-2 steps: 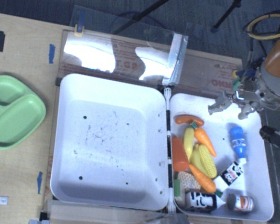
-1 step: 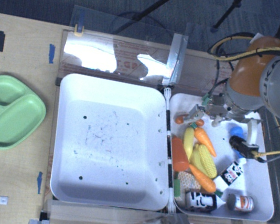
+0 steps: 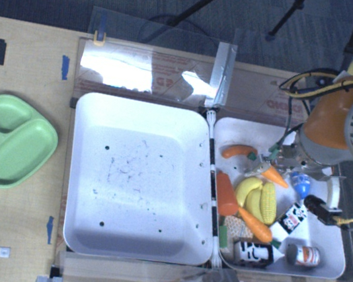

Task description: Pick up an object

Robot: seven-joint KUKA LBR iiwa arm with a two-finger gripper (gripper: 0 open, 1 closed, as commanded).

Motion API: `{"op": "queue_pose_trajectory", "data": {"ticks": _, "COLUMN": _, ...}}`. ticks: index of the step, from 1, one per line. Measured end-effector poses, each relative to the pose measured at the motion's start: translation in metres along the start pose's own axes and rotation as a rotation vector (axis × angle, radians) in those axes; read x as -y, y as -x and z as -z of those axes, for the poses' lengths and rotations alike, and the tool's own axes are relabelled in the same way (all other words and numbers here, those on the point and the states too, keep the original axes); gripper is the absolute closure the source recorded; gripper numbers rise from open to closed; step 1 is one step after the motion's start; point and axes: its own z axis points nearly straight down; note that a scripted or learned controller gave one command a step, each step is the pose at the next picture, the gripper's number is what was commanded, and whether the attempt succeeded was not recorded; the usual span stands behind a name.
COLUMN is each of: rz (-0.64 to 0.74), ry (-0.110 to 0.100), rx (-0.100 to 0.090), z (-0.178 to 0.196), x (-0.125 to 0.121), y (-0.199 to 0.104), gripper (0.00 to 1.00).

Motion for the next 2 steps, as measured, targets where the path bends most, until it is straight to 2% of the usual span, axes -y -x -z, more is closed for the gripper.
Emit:
{"op": "queue_pose_trajectory", "data": {"ticks": 1, "rz": -0.003, "ry": 0.003, "rx": 0.0, "z": 0.01, "x": -0.002, "y": 0.001, "gripper": 1.0}}
{"op": "queue_pose_trajectory", "data": {"ticks": 2, "rz": -0.161, "ry": -0.005, "rx": 0.0, "z": 0.103, "x": -0.018, "y": 0.012, "gripper": 1.0}}
